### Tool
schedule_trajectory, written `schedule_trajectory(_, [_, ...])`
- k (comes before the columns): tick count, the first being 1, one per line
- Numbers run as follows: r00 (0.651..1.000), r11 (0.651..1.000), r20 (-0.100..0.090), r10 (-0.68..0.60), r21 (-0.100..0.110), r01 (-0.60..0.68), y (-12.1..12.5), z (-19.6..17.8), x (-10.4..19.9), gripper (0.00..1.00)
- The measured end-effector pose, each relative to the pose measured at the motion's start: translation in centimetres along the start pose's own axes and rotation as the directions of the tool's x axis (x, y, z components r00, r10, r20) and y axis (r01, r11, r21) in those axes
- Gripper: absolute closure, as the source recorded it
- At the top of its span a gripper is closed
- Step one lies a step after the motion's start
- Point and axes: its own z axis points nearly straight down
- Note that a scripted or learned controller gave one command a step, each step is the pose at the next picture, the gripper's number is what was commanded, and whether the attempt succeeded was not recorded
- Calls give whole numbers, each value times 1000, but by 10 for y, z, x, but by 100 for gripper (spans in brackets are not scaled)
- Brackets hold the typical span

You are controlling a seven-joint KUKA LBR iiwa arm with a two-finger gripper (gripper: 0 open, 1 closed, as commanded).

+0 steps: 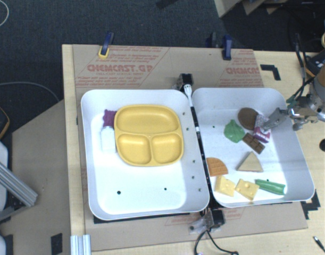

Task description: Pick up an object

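Hand (pixel 266 124) positioned over right bin (pixel 295 147) near its back right corner; finger state cannot be determined.

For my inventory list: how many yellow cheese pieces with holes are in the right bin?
2. One cheese piece lies near the right bin's front edge; the second cheese piece lies just right of it, beside a green object. None seems hidden.

Gripper (pixel 269 122) low, angled leftward
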Motion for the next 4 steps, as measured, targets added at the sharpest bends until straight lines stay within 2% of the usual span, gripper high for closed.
schedule_trajectory(1, [1000, 1000, 0, -1, -1, 1, -9, 50, 5, 0])
schedule_trajectory(2, [1000, 1000, -6, -4, -3, 4, -9, 96, 9, 0])
schedule_trajectory(3, [1000, 1000, 0, -3, -8, 3, -8, 83, 7, 100])
schedule_trajectory(4, [1000, 1000, 6, -1, -13, 1, -9, 40, 5, 100])
